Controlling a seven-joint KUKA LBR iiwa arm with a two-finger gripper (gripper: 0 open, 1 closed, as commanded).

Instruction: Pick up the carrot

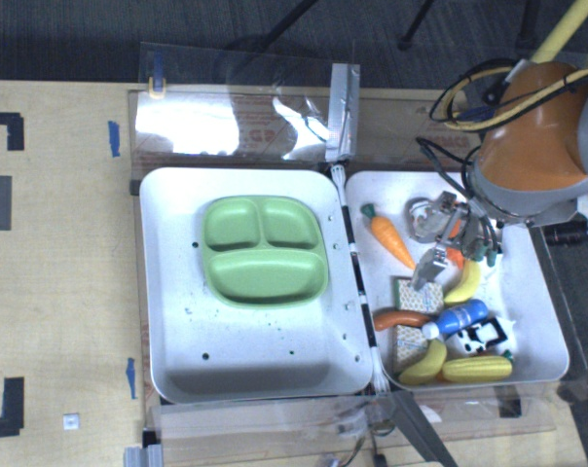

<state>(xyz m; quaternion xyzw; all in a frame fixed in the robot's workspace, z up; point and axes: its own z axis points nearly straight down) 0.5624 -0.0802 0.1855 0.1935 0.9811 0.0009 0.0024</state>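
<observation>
Carrot: one, far-left of right bin.
Gripper: just right of carrot, grip state unclear (fingers blurred).
Green tray: one, left bin.

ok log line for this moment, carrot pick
phase: approach | tool: over right bin, beside carrot, not touching | carrot: lying free in bin | green tray: left bin

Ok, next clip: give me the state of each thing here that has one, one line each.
carrot: lying loose in the right bin, not held
hand: low over the right bin, beside the carrot
green plate: upright in the left bin, nothing on it
blue bottle: on its side among the toys
</observation>
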